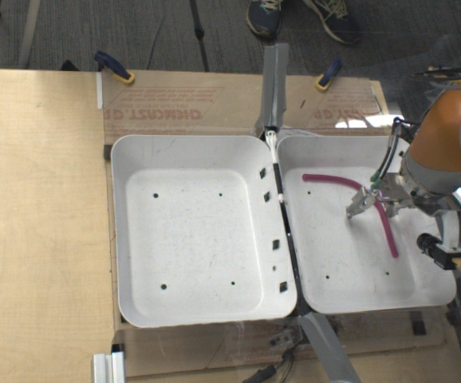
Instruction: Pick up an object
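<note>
A thin magenta bent tube [330, 180] lies in the right bin [350, 294]. It runs from the bin's upper left to a bend near the middle, then down to the right. My gripper [364, 202] hangs low over the bin right at that bend, partly covering the tube. The grey arm with its orange band [446, 134] comes in from the right, above the bin's right rim.
The left bin [135, 214] lies beside the right one, with a grey divider bar [274, 94] and black clips along the shared rim. Cardboard lies behind the bins with two clamps [115, 66]. A person's shoes [298, 6] stand beyond the bench.
</note>
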Robot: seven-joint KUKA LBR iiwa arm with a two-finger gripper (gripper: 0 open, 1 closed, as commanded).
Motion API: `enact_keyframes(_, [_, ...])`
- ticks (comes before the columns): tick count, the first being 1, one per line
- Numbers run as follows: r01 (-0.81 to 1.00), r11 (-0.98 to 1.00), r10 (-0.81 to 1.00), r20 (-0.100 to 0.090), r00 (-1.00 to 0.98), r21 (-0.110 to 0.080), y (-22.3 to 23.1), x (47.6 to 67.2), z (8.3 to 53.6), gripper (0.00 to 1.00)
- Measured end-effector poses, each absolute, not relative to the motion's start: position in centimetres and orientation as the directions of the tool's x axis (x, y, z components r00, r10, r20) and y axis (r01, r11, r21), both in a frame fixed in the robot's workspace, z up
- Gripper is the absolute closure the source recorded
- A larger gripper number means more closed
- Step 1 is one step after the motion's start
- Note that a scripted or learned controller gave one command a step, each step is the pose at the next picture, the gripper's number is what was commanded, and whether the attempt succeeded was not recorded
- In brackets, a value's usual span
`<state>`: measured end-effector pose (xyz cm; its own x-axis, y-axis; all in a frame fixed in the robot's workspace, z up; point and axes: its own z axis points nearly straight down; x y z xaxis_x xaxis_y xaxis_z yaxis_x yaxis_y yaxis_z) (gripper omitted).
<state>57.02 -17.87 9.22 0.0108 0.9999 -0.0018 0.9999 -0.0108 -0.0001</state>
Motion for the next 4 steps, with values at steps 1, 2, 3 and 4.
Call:
enact_keyframes(1, [0.999, -0.054, 0.999, -0.003, 0.054, 0.002, -11.1, 64.0, 9.3, 0.00])
enact_keyframes(2, [0.990, 0.139, 0.990, 0.000, -0.139, -0.002, -10.7, 57.8, 9.2, 0.00])
enact_keyframes(3, [0.991, 0.137, 0.991, -0.002, -0.137, -0.002, -11.9, 63.9, 9.3, 0.00])
enact_keyframes(4, [0.990, 0.139, 0.990, 0.000, -0.139, -0.002, -11.1, 55.3, 9.1, 0.00])
